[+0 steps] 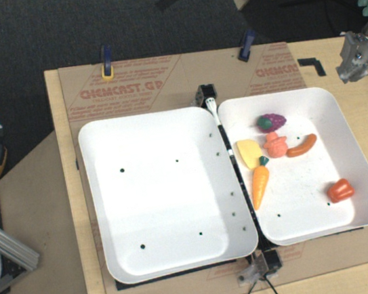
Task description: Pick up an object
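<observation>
You are looking down at a slant on a surface [160, 78] covered with brown cardboard, carrying two shallow white bins side by side, their inner edges touching.

The left bin [108, 188] has only small dark dots on its floor.

The right bin [352, 172] holds six toy foods. Toward the far side sits a purple bunch of grapes [271, 121]. Just nearer than it, a small pink figure [275, 144] lies between a yellow wedge [247, 152] on its left and a red-orange sausage [301, 146] on its right, close to or touching both. An orange carrot [259, 184] with a green top lies against the bin's left wall, its top touching the wedge's near edge and its tip pointing near. A red-orange pepper [340, 190] rests alone in the near right part, well apart from the rest.

The tool [357, 57] shows at the right edge, beyond the right bin's far corner and outside it, as a grey metal shape. It is too cut off and blurred to tell how its fingers stand; nothing is visibly held.
</observation>
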You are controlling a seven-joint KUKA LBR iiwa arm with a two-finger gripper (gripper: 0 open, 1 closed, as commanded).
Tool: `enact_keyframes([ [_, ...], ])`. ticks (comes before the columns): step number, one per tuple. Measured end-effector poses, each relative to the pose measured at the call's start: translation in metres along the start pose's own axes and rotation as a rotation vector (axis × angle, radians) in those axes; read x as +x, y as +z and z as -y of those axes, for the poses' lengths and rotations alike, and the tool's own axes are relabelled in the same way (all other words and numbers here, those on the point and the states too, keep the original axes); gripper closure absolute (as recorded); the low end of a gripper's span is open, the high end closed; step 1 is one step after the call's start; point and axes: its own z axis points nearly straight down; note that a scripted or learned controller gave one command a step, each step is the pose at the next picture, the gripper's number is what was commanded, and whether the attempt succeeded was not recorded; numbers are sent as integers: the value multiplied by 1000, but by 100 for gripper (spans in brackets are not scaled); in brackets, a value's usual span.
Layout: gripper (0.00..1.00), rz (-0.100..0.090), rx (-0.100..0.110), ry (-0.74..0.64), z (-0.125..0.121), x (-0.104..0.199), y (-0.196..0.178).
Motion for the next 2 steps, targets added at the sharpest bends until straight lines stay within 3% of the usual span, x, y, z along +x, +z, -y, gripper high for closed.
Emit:
enact_keyframes([
  [1,100,0,10,2,-1,38,22],
  [2,100,1,2,3,-46,56,3],
])
